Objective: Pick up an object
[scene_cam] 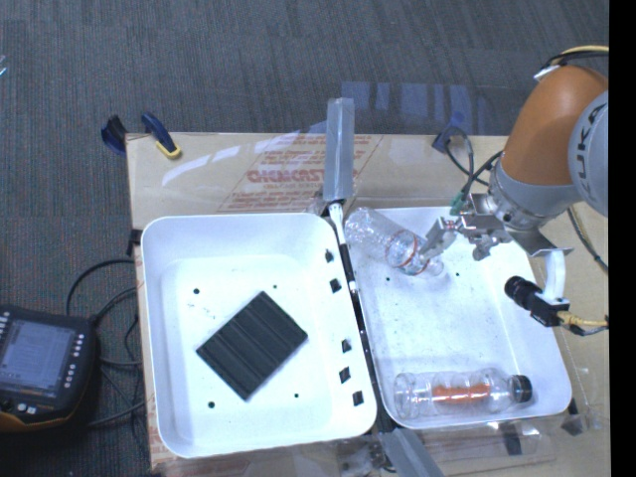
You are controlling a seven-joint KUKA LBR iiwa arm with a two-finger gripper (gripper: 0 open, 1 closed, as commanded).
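Gripper (429, 256) in upper part of right bin (497, 311), fingers closed on crumpled clear bottle (380, 235). Second bottle (459, 390) at frame's lower right.

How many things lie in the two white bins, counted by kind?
Clear plastic bottles: 2, one at the top of the right bin by the end effector, one along its bottom edge.
Dark ridged square pads: 1, in the left bin.
Total: 3
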